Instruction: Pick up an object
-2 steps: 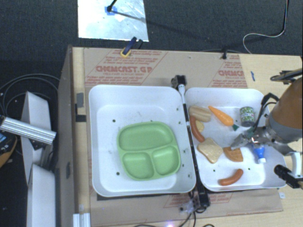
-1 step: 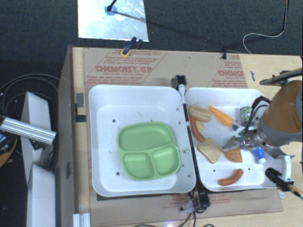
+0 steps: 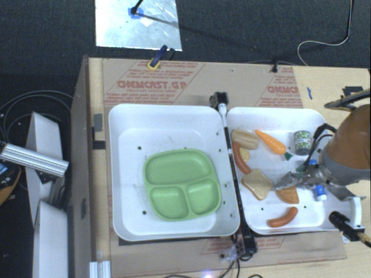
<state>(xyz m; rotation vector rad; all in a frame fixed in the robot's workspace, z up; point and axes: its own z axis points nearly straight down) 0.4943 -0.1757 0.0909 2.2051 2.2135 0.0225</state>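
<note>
Right now my arm (image 3: 348,149) reaches low into the right bin (image 3: 316,120).
I see the green tray (image 3: 182,184) in the left bin (image 3: 124,126). My gripper (image 3: 286,183) sits by the toast (image 3: 257,183), carrot (image 3: 271,141) and sausage (image 3: 282,216). I cannot tell how its fingers stand.

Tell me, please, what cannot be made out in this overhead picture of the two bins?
- Gripper, camera view: too small and blurred to tell whether its fingers are open or shut, or touch the orange-brown piece.
- Arm: cut off by the right edge.
- Small can: label too small to read.
- Right bin: near-right corner hidden by the arm.
</note>
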